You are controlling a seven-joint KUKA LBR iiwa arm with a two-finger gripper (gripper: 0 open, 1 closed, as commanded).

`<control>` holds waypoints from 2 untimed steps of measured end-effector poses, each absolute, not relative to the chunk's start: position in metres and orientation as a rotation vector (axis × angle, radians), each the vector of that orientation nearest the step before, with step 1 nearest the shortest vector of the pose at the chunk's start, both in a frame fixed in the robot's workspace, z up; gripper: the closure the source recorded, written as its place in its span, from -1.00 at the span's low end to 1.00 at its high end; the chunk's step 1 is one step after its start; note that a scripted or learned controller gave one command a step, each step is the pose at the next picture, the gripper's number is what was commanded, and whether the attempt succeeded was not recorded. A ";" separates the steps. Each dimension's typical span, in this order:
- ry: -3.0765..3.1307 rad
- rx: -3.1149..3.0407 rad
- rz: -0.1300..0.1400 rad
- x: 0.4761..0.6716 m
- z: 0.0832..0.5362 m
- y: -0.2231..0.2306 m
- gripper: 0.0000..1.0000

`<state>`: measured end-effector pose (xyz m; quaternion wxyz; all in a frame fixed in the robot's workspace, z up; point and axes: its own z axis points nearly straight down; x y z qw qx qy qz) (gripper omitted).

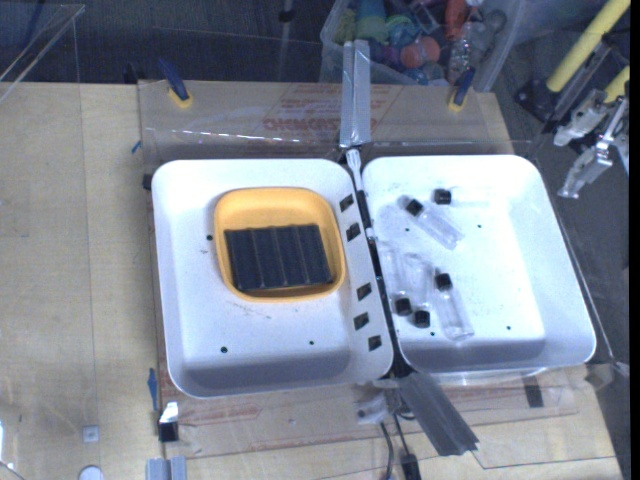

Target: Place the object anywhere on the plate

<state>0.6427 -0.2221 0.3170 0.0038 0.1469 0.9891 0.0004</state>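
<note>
Camera view had my gripper point(590, 173) far right, grip state unclear. I judged lifting a clear vial point(432, 224) cleanly toward the yellow plate point(278, 204) best.

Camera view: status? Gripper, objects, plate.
Gripper parked off the bins' right edge, holding nothing. Clear black-capped vials lie in right bin. Yellow plate in left bin, path unobstructed.

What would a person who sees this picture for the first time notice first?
Most striking is the yellow plate in the left bin, with a dark ribbed insert lying in it. Next come several clear vials with black caps, scattered in the right bin.
</note>
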 end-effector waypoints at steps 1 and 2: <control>3.137 -0.011 0.002 0.632 0.308 -0.221 -1.00; 3.082 -0.582 0.002 0.638 0.296 -0.222 -1.00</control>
